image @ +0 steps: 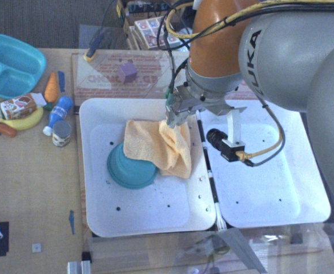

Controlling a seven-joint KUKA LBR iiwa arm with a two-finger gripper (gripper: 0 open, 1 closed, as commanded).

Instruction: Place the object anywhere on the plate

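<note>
Jaws (173,120) pinch the yellow cloth (158,146), which partly covers the blue plate (130,170)

Lighting pretty bright and even, looks like overhead indoor light. 2 white bins (155,216) nearly blown out, little surface detail. Soft shadow under arm (281,56) falls across right bin. Mild sheen on orange band (221,27). Whole frame kinda soft, low-res; clear sheet along bottom edge throws hazy reflections.
</note>
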